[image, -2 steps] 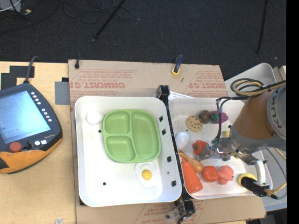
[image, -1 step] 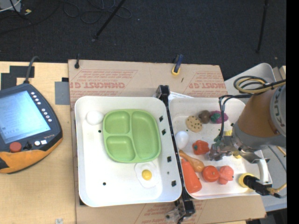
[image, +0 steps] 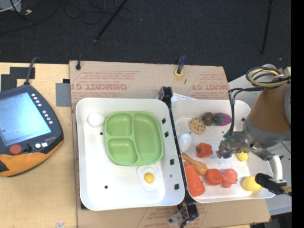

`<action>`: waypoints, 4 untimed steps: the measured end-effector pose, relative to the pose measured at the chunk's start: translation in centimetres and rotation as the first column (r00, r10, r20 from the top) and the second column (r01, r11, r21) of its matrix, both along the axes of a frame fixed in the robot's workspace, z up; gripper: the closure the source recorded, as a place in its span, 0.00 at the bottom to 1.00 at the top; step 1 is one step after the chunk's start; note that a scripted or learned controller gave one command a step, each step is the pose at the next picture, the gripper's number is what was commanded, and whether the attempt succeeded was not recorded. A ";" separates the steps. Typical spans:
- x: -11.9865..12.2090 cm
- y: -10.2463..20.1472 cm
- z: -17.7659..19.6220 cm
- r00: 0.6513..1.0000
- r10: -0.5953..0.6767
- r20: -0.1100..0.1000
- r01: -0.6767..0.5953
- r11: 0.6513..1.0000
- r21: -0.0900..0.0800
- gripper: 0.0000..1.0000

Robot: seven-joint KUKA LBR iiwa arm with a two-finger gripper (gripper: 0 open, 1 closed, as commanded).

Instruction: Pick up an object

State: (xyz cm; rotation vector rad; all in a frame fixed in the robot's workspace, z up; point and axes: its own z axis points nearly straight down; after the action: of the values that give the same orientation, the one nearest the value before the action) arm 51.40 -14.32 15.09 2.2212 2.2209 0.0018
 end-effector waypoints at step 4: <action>2.3 10.1 8.0 1.000 0.005 -0.002 -0.005 1.000 0.002 1.00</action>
State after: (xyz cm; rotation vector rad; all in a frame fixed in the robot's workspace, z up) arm 53.72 -4.18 23.12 2.2174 2.2293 0.0016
